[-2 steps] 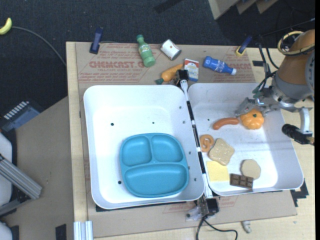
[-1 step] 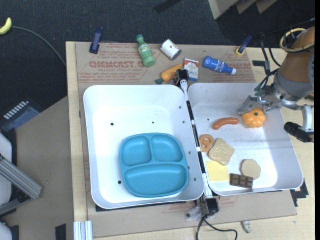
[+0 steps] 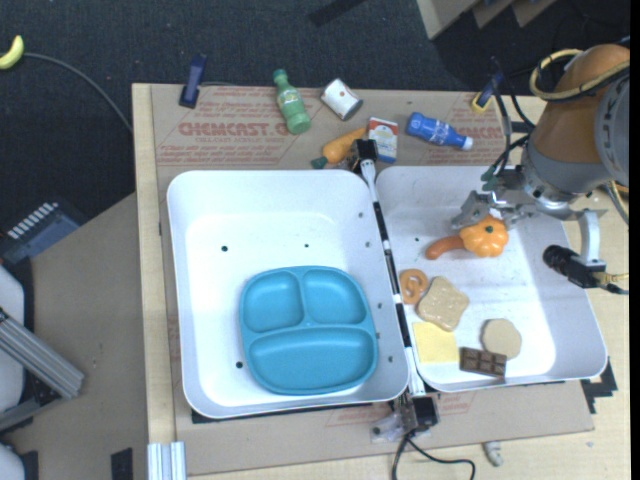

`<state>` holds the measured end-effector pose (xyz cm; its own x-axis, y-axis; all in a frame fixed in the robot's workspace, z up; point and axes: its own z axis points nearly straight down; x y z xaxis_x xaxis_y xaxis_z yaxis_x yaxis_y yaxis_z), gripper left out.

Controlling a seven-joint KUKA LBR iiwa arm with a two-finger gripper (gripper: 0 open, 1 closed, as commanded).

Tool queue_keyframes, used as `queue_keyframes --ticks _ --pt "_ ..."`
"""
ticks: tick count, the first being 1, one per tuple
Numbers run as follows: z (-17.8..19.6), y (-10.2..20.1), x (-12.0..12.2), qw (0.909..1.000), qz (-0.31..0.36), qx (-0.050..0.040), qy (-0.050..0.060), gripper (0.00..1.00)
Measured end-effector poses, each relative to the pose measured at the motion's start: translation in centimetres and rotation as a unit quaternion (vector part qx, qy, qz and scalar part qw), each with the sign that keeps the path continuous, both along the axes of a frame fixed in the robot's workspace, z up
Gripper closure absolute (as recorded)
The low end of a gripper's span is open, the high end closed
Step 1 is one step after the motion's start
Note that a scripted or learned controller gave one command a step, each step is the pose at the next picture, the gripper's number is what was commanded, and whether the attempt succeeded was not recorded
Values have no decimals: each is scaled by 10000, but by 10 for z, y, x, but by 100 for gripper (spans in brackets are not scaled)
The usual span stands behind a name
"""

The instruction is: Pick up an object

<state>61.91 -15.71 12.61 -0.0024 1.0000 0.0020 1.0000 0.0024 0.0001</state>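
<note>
Your gripper (image 3: 487, 211) sits in the upper part of the right bin (image 3: 575, 353), at the right of the frame, directly over the orange pumpkin (image 3: 487, 238) and touching or almost touching its top; you cannot tell from this angle how wide the claw stands or whether it has hold of anything. The arm (image 3: 575, 133) comes in from the right edge, its grey wrist bent down toward the bin and the orange band above it at the upper right. Starting nearest you at the bottom of that bin, a chocolate bar (image 3: 483, 362) lies beside a yellow cheese slice (image 3: 434, 343), with a round cookie (image 3: 502, 337) just above, then a slice of bread (image 3: 443, 304) and a pretzel (image 3: 412, 285) by the bin's left wall. An orange carrot (image 3: 445, 246) touches the pumpkin's left side. The left bin (image 3: 200, 268) holds a blue divided plate (image 3: 307, 329) in its lower half. Beyond both bins, on the cardboard sheet (image 3: 235, 123), red printing reads roughly "CHEMCAST", partly blurred. There a green bottle (image 3: 292, 103), a white cup (image 3: 341, 99), a small carton (image 3: 382, 139) and a blue bottle (image 3: 438, 131) lie scattered along the top.
</note>
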Motion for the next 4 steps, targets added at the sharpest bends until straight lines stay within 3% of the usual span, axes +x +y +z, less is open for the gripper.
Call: queue_keyframes --ticks 1,2,3,4 --pt "-38 30 28 10000 -8 -8 -6 100" --pt "-41 11 -42 10000 -18 -15 0 100" --pt "59 70 -99 10000 -5 -6 -7 100" --pt "58 129 -116 10000 -6 -2 18 100"
